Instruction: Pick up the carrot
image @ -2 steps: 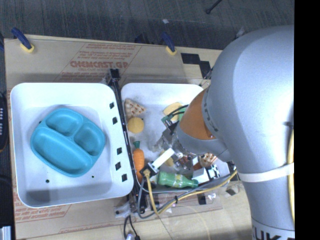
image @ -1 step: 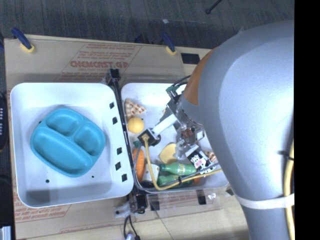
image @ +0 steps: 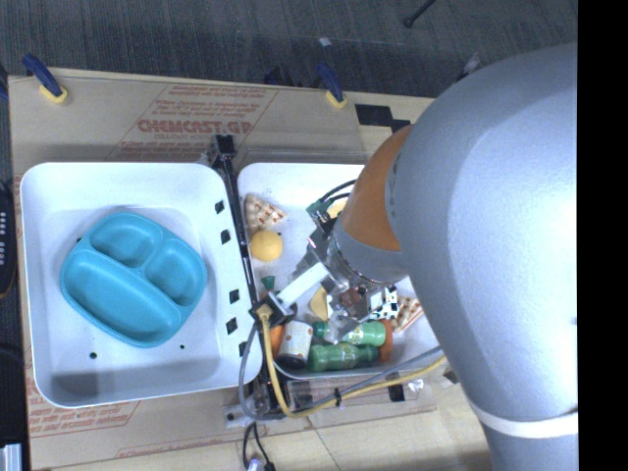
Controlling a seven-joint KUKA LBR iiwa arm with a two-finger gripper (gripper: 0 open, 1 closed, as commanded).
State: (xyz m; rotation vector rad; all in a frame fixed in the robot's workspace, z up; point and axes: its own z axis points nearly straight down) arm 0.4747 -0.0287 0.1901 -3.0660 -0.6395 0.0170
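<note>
In the right bin (image: 294, 180), an orange piece (image: 275, 340) that looks like the carrot lies near the front left corner, mostly hidden behind a white-labelled bottle (image: 295, 342). My gripper (image: 341, 310) hangs low over the bin's front middle, just above a green bottle (image: 345, 355) lying on its side, and a little to the right of the orange piece. The grey arm and its orange band (image: 368, 214) cover most of the bin's right side.
A yellow lemon (image: 265, 245) and a waffle-patterned slice (image: 262, 210) lie at the right bin's left side. A checkered item (image: 402, 309) peeks out by the arm. The left bin (image: 39, 263) holds a blue divided plate (image: 132, 275). Cables run along the front edge.
</note>
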